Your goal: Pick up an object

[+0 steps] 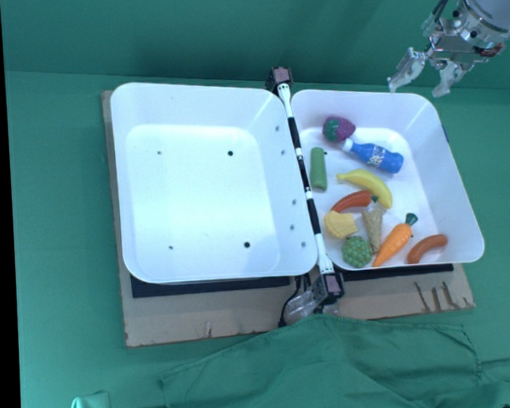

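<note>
The right bin (447, 150) holds several toy foods: a purple eggplant (337, 128), a blue bottle (376, 156), a green cucumber (318, 168), a yellow banana (366, 184), a red pepper (352, 201), a yellow piece (340, 224), a beige cone (374, 224), a green broccoli (356, 251), an orange carrot (394, 241) and a sausage (426, 248). My gripper (424, 73) hangs high above the bin's far right corner, open, fingers spread with nothing between them.
The left bin (132, 128) lies beside the right one, joined by a black-and-white divider bar (303, 175). Both rest on a cardboard sheet (202, 325). Green cloth (332, 370) bunches up at the front.
</note>
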Robot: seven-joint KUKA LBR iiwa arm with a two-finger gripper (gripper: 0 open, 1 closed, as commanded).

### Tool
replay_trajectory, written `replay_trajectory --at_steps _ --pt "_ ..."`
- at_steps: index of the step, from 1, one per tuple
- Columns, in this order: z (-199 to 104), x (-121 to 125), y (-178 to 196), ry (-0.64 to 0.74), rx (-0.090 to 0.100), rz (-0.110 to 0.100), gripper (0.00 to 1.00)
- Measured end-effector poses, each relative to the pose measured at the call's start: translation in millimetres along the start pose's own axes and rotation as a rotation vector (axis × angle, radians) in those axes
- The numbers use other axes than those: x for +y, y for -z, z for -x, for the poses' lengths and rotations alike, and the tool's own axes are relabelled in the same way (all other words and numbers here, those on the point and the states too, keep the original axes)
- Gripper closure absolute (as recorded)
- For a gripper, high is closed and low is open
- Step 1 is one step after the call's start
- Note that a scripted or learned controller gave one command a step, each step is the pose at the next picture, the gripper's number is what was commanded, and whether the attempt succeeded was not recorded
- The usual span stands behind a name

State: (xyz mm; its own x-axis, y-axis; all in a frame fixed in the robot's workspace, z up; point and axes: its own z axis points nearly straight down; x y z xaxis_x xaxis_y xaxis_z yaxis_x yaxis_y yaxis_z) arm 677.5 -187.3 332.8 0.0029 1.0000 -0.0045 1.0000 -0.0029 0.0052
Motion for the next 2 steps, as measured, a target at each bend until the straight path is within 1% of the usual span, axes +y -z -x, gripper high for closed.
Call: replay_trajectory --at_steps 1,2 --pt "0 0 0 0.0 0.0 0.0 0.0" --pt "1 1 15 -0.002 -0.004 0.007 1.0"
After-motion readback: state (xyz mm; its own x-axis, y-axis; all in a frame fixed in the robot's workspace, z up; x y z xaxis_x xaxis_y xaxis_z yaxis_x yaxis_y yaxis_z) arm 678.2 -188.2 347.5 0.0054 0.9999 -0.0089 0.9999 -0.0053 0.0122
